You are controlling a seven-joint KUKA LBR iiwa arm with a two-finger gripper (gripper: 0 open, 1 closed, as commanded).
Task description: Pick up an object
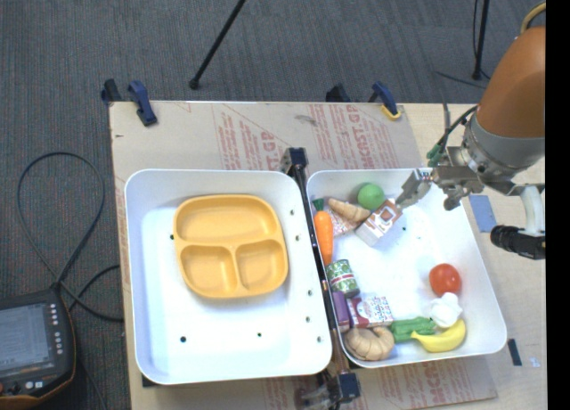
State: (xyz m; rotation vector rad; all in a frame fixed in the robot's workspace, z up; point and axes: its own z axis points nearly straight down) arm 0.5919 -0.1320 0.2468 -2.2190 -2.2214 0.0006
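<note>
Knobbly tan croissant (370,342) lies beside a smooth banana (443,338); spread fingers of the gripper (434,189) hover above a small boxy carton (379,222), gripping nothing.

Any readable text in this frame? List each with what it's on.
Red print on the cardboard sheet: large letters, upside down from this camera, not reliably readable.
Small cartons in the right bin: printed labels, too small and blurred to read.
Handheld screen at lower left: display unreadable.
Nothing else carries text.
</note>
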